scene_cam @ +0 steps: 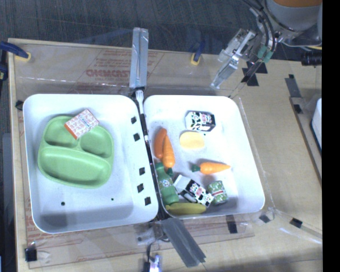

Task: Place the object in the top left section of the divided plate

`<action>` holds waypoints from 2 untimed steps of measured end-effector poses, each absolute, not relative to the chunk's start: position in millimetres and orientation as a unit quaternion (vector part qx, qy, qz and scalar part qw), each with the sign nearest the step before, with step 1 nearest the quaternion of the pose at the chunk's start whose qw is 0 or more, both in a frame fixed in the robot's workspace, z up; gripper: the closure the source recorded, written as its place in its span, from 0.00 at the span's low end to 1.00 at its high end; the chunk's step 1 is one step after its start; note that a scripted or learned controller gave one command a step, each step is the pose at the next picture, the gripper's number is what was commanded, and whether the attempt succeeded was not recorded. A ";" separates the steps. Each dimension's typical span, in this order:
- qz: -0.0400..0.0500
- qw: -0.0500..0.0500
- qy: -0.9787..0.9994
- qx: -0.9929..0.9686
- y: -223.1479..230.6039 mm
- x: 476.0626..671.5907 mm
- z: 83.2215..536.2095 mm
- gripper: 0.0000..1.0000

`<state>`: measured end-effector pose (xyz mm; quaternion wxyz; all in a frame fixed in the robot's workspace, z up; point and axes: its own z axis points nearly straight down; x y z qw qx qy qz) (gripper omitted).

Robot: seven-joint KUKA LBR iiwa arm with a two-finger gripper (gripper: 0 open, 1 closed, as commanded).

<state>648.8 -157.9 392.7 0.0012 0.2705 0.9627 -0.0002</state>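
A green divided plate (62,162) lies in the left bin (90,208). A small red-and-white checkered carton (81,123) rests at the plate's far edge, over the right part of its top left section and close to the divider toward the top right section. My gripper (231,84) hangs far from it, above the far rim of the right bin (246,152). It is open, with nothing between its fingers.
The right bin holds a cow-print carton (200,120), a yellow oval piece (191,140), two carrots (163,146) by the divider, another carrot (213,166), a green bottle (168,187), a second cow-print carton (192,191), a green carton (217,191) and a banana (186,208).
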 end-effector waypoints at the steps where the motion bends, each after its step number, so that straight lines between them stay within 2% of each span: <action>1: 0.000 0.001 0.963 0.271 -157.9 648.8 392.6 0.00; 2: -0.001 0.002 0.960 0.281 -196.9 647.8 404.1 0.00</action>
